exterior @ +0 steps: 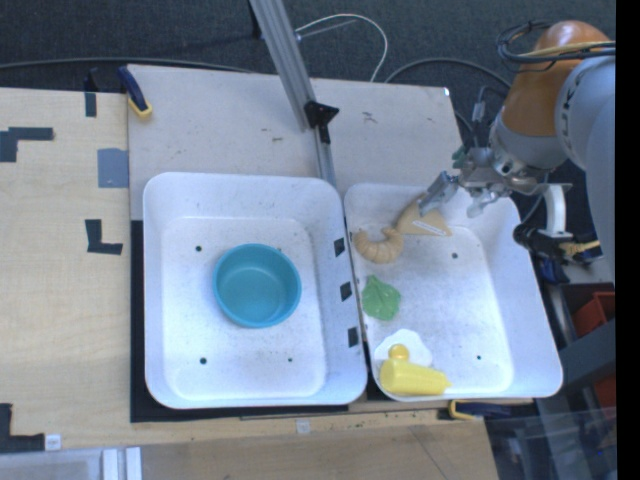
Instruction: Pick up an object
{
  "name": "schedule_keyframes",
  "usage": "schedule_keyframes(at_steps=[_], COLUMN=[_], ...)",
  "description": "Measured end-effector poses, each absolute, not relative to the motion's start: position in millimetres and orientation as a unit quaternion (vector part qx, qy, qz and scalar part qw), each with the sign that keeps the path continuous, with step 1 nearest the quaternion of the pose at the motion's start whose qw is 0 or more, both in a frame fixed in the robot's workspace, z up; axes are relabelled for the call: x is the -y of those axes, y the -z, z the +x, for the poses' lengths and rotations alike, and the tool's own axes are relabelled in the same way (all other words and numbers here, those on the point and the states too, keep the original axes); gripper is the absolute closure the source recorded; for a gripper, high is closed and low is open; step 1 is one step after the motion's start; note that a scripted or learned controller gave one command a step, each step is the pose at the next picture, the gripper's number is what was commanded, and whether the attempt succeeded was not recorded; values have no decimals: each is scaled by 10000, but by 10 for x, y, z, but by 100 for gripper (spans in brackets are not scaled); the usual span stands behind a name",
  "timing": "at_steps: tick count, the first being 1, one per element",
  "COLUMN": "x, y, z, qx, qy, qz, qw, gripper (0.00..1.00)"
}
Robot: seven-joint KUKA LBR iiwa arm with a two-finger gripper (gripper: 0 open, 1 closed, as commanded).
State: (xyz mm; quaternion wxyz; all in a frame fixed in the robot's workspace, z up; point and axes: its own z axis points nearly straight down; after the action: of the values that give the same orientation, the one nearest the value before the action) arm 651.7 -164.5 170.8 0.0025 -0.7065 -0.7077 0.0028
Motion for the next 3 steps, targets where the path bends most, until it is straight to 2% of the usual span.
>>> schedule_keyframes(at_steps=[1, 2, 3], x=[1658, 1651, 1643], y=[-1070, -879, -985], z=[6449, 6447, 6449], qx=[7077, 7080, 7084], qy=[-31, -15, -14], qz=[-7065, -7062, -7058], qw=[31, 2, 4], gripper=[0, 0, 100])
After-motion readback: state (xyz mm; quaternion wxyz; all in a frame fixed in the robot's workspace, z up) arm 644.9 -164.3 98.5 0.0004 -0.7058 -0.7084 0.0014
